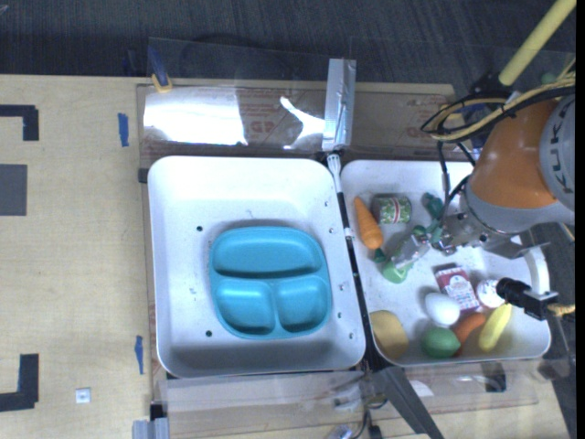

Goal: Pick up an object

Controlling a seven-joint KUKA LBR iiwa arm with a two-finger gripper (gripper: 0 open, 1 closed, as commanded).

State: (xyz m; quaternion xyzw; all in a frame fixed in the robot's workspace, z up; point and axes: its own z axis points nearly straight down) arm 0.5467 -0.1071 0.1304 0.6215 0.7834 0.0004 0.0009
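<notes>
Two labelled items, can (395,209) and packet (455,288), seem unreadable.

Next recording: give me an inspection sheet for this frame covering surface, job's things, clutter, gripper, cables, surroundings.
Surface: wooden bench bearing left bin and right bin, side by side.
Job's things: right bin holds carrot, can, white egg, green ball, banana, potato, red packet.
Clutter: blue divided tray in left bin.
Gripper: gripper low over right bin beside the carrot; grasp unclear.
Cables: yellow and black cables above the orange band.
Surroundings: dark floor; black markers on bench.
</notes>
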